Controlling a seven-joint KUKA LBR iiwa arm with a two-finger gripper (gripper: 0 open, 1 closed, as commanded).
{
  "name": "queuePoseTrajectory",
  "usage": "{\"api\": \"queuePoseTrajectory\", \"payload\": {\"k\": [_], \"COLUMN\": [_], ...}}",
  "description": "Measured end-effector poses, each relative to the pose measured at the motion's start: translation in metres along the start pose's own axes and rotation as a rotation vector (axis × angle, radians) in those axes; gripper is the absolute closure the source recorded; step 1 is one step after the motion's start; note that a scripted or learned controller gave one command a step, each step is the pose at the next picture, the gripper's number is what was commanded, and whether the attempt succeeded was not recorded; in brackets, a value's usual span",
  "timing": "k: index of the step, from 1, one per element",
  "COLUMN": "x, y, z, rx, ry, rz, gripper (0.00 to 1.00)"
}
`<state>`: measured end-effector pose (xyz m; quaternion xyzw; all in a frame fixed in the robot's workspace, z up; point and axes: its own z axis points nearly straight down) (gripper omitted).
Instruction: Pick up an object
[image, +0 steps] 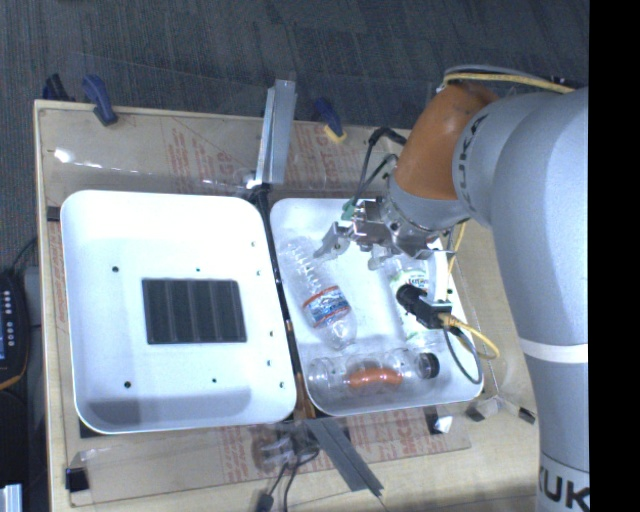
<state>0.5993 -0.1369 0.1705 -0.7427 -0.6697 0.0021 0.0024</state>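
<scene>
A pale wooden bench carries two shallow white bins side by side on a dark floor. Nearest the camera, along the front edge of the right bin, lies a clear bottle with something orange inside (its dark cap points right). Just behind it a second clear water bottle with a blue label lies slanted. Farther back the gripper hangs over that bin's rear, fingers spread apart with nothing between them. The left bin holds a dark ribbed panel.
</scene>
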Motion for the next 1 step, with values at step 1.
{"api": "queuePoseTrajectory", "payload": {"k": [1], "x": [0.0150], "y": [-0.0366], "z": [0.0792], "rx": [-0.004], "ry": [0.000], "rz": [-0.039], "gripper": [0.00]}}
